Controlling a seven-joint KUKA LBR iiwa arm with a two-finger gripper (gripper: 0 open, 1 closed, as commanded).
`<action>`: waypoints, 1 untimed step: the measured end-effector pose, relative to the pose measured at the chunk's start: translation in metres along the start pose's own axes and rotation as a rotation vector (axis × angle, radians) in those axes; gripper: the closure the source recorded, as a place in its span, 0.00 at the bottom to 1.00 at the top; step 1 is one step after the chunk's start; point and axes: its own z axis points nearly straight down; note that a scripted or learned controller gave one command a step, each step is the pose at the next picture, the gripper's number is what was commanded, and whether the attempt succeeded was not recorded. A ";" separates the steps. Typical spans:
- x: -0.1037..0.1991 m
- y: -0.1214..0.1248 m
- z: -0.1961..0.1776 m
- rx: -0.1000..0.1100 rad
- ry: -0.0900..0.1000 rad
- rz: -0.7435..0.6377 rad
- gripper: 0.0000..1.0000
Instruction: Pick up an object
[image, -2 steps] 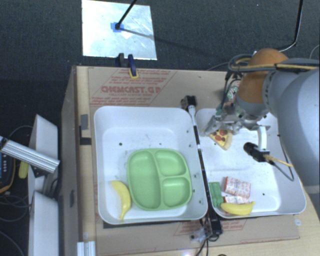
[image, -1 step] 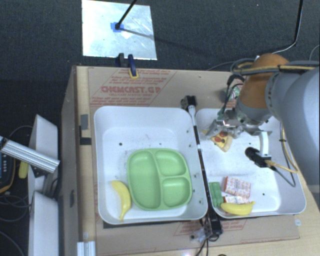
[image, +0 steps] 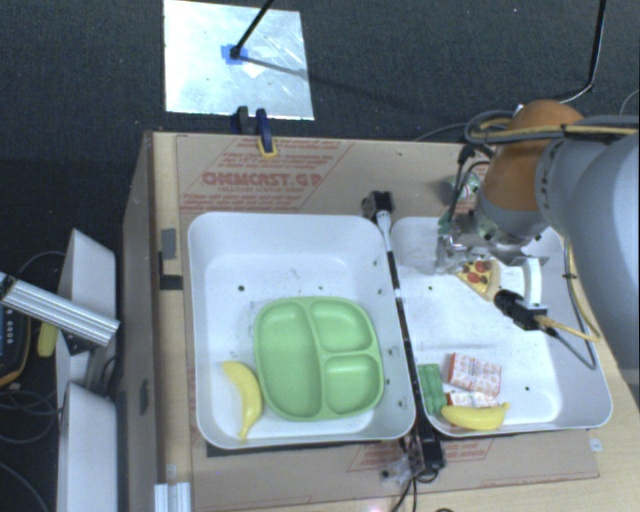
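Jaws spread or pressed together: it could not be told, since the grey wrist hid them from above. The two-finger gripper (image: 462, 252) hung over the far left corner of the right shallow white bin (image: 570, 395), at the end of the grey arm with its orange band (image: 520, 165), which reached in from the right.

Just right of the gripper and slightly nearer lay a small orange-and-red wedge like a toy pizza slice (image: 481, 277); whether the gripper touched it was unclear. At the near side of the same bin lay a red-and-white printed packet (image: 472, 372), with a yellow toy banana (image: 475, 416) just nearer than it and a flat green piece (image: 430, 386) to its left against the bin's wall.

The left shallow white bin (image: 290, 245) held a light green plastic plate with three compartments (image: 320, 360) in its near half. A second yellow banana (image: 243, 398) lay curved at the plate's near left edge. Both bins sat side by side on a brown printed cardboard sheet (image: 260, 175), with a blue clamp (image: 263, 128) at its far edge.
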 end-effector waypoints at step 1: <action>-0.098 -0.032 -0.065 0.001 -0.002 0.002 1.00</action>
